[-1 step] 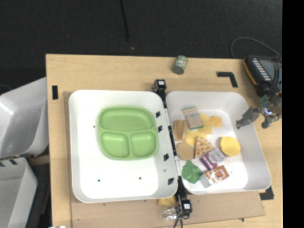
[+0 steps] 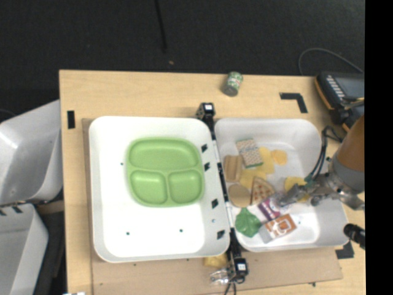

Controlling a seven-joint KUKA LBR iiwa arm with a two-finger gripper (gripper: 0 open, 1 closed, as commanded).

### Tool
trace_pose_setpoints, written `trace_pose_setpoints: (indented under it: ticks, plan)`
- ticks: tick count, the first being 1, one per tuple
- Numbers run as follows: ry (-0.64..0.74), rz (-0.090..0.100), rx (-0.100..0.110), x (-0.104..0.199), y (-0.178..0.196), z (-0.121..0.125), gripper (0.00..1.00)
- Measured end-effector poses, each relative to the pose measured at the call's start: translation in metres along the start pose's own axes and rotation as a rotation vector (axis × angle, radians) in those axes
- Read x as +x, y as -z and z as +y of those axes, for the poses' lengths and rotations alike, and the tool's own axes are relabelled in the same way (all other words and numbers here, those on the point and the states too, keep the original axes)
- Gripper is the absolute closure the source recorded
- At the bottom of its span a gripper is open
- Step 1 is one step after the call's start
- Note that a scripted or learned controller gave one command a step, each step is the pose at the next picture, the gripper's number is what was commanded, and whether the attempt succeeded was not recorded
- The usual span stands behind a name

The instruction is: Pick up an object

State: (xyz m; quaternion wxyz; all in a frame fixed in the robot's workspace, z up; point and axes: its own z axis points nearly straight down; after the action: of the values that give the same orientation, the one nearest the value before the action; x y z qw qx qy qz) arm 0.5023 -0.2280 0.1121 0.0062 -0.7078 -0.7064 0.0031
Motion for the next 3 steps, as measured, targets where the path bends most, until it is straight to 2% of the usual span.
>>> trace_pose_setpoints:
  ticks: [1, 2, 3]
  plan:
    - [0.008, -0.008, -0.021, 0.0, 0.011, 0.081, 0.0]
    - [0.012, -0.003, -0.017, 0.083, -0.01, 0.131, 0.0]
    - [0.007, -0.007, -0.016, 0.076, 0.001, 0.128, 1.0]
